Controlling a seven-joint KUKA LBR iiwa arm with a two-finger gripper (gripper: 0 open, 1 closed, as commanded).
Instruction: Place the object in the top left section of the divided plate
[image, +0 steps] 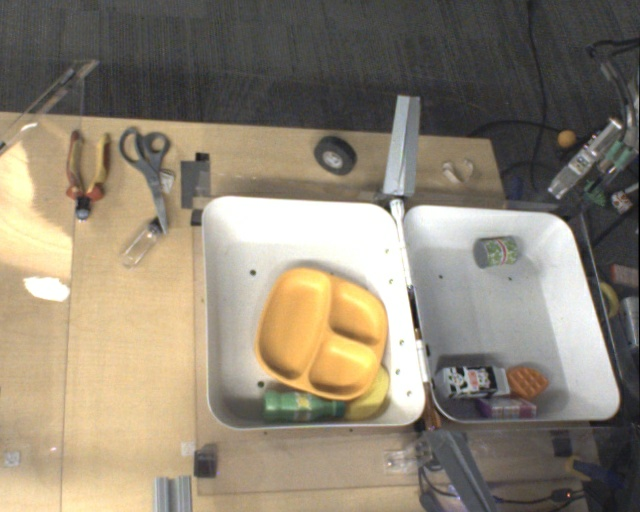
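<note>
Counting across the bench, two white bins sit side by side, the left bin and the right bin, touching along their shared edge.

One yellow divided plate lies in the left bin, turned at an angle, with three sections: one large section toward the left and two smaller ones toward the right. Its lower edge overlaps one green bottle, which lies on its side along the bin's near wall. One pale yellow item peeks out from under the plate's lower right corner, just beside the bottle's end; what it is cannot be told.

Four loose things lie in the right bin. One small can rests alone near the far wall, well apart from the others. The other three are bunched in the near corner: one black-and-white box, one orange waffle-like piece just beside it, and one purple item touching the near wall below both.

Outside the bins, on the bench's left part, lie one pair of scissors, one pair of red-handled pliers and, further right, one roll of dark tape.

Which of the loose things is the task's object cannot be told; all four in the right bin are separated from the plate by the bins' walls. How the jaws stand, and where the object lies relative to them, cannot be told
</note>
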